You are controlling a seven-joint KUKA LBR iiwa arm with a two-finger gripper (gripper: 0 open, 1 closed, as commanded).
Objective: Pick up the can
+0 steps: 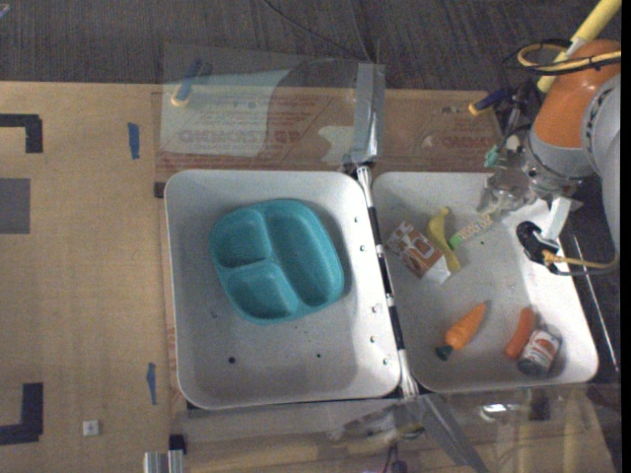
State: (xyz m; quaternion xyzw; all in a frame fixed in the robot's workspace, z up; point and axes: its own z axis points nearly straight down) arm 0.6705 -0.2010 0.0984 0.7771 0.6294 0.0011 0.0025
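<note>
- We find the can (538, 352) lying at the 5 o'clock corner of the right bin (582, 315), touching or just beside a small carrot (520, 332).
- We judge the task not yet begun: the can sits on the bin floor, with nothing gripping it.
- We place the gripper (505, 194) at the bin's 1 o'clock edge, well apart from the can, below the orange band of the arm (577, 116).
- We cannot tell whether the gripper is released or clenched; at this slant its tip is too small and cluttered to read. We see nothing clearly held in it.
- We note other items between gripper and can: a banana (443, 236), a packet (418, 249) at 10 o'clock of bin centre, and a larger carrot (462, 330) at 7 o'clock.
- We note a teal plate (278, 258) in the left bin (187, 294).
- Remaining, in our judgement: travel toward 5 o'clock, descend over the can, close, lift.
</note>
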